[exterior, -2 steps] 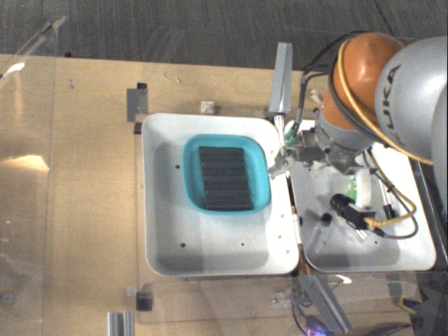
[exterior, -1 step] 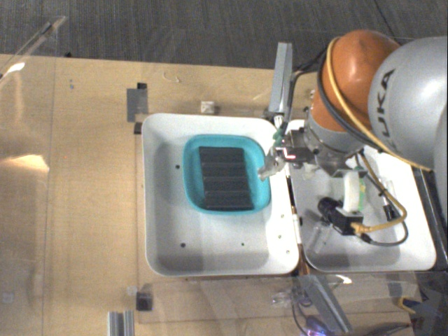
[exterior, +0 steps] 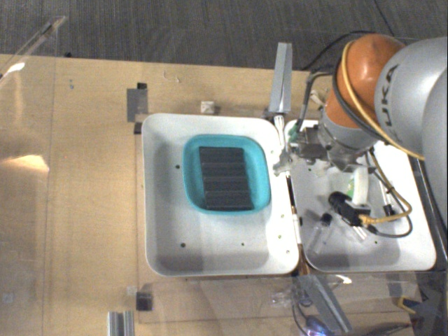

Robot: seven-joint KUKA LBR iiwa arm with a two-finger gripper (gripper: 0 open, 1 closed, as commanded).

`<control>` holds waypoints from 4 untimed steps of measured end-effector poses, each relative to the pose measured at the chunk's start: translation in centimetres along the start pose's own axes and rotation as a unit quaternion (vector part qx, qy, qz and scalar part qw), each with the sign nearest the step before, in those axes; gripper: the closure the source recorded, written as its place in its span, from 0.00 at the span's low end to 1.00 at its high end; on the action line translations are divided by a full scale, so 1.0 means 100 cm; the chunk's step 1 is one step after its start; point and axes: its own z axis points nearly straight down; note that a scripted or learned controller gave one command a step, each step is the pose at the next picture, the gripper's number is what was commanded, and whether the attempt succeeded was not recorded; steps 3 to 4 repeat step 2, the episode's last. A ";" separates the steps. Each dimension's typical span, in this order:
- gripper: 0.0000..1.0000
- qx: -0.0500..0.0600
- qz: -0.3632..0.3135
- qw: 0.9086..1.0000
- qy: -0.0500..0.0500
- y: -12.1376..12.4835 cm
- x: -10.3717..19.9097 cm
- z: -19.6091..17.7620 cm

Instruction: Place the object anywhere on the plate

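A teal plate (exterior: 260, 161) with a dark ridged insert (exterior: 225, 178) lies in the left white bin (exterior: 164, 222). My gripper (exterior: 285, 158) hangs from the grey and orange arm at the upper left of the right bin (exterior: 413, 254), close to the wall between the two bins and just right of the plate's rim. A small pale green and white object (exterior: 360, 185) lies in the right bin, partly hidden under the wrist. A slim clear object with a dark tip (exterior: 323, 228) rests lower in that bin. I see nothing held in the gripper.
A grey metal post (exterior: 282, 79) stands behind the bins near the dividing wall. Small dark brackets (exterior: 138, 100) sit on the wooden bench around the bins. The arm's bulk covers the upper part of the right bin.
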 end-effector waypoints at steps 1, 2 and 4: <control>0.00 0.000 0.000 1.000 0.000 0.000 0.000 0.000; 0.00 -0.002 0.022 1.000 0.001 -0.046 0.011 -0.058; 0.00 -0.002 0.022 1.000 0.001 -0.046 0.011 -0.058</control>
